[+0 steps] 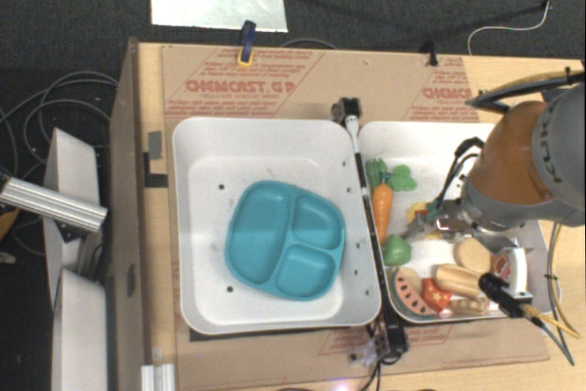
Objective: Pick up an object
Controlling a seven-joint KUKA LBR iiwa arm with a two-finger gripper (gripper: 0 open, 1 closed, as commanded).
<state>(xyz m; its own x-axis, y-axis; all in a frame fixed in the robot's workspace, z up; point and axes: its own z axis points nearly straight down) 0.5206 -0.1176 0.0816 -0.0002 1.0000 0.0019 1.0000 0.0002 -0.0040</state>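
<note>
One fixed camera looks down at a slant from well above the desk (302, 73), far enough to take in both white bins (197, 151) and surrounding dark floor (64, 5).

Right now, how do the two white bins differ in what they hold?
The left bin holds one thing, a blue divided plate lying flat in its middle. The right bin holds several small toy foods, among them a carrot, crowded toward its near side. The gripper is over the right bin, not the left. Both are shallow, white and side by side.
</note>
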